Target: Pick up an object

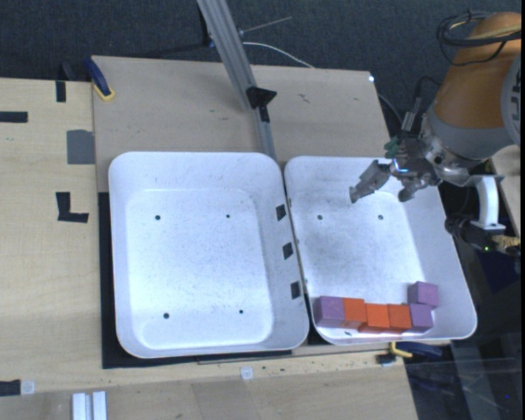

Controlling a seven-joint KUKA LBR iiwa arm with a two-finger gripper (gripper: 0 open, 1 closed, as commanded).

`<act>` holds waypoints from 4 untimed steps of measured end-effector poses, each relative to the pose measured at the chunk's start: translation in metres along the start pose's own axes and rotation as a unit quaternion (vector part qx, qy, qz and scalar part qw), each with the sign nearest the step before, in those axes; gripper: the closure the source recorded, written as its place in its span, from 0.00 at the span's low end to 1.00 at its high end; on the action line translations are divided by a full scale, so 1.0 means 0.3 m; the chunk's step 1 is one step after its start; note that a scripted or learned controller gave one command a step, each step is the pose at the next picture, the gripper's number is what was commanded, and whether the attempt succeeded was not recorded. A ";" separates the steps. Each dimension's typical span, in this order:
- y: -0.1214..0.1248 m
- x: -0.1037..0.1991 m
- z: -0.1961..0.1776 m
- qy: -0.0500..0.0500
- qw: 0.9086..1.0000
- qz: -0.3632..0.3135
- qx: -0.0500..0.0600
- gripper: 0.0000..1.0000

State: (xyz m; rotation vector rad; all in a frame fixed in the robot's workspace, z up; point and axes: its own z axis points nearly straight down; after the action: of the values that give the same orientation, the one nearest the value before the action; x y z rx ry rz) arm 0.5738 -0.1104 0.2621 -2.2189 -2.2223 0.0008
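You are at the reach-in stage, with nothing picked yet: the jaws (384, 187) hang apart over the far end of the right bin (350, 234), and nothing sits between them. To do this well, choose one block before you travel rather than diving at the cluster. The blocks lie packed in a row against the near wall of that bin, well apart from the jaws and towards the camera: a purple block (331, 309) at the left end, two orange blocks (378, 316) touching it in the middle, and purple ones at the right, where one purple block (423, 293) looks stacked or set just behind its neighbour, though the slant makes that hard to settle. I would take that upper right piece or the left end block, since each has a free side. Turn the wrist so the jaws close across the free faces, not along the row, and come down straight, minding the bin wall. The left bin (192, 252) plays no part here.
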 end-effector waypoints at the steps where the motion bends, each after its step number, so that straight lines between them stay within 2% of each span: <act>1: -0.026 -0.208 0.581 -0.001 1.000 0.002 0.002 0.00; 2: 0.283 -0.328 0.564 -0.002 1.000 -0.001 -0.003 0.00; 3: 0.274 -0.323 0.532 -0.002 1.000 -0.002 0.000 1.00; 4: -0.012 -0.241 0.569 0.000 1.000 0.001 0.003 1.00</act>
State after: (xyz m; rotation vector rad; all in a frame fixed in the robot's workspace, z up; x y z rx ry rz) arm 0.5700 -0.1827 0.0915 -2.2184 -2.2168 0.0054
